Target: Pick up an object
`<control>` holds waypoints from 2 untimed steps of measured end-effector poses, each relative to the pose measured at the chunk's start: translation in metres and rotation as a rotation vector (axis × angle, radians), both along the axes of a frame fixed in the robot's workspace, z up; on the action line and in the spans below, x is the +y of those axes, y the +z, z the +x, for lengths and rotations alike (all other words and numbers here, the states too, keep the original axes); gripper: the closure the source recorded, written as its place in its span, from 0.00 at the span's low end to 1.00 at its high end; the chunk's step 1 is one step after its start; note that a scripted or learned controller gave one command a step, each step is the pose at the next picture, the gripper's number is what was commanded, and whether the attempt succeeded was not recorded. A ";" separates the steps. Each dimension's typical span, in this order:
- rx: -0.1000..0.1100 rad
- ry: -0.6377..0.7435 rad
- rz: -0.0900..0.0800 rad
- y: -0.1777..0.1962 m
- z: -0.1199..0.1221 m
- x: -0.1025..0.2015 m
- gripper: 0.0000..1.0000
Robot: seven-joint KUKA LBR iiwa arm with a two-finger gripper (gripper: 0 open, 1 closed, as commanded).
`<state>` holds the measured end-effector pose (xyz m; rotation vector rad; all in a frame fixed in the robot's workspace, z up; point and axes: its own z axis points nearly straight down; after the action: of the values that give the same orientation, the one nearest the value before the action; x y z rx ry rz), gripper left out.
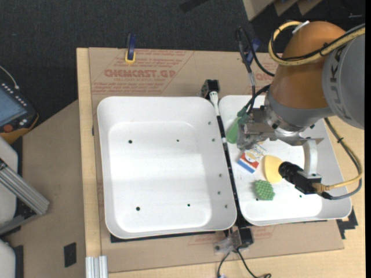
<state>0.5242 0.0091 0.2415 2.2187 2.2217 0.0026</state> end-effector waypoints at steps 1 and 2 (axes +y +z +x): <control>-0.002 0.001 -0.001 0.002 0.039 -0.002 1.00; 0.005 -0.005 0.000 0.016 0.010 -0.040 1.00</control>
<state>0.5340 -0.0312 0.2578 2.2272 2.2183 -0.0027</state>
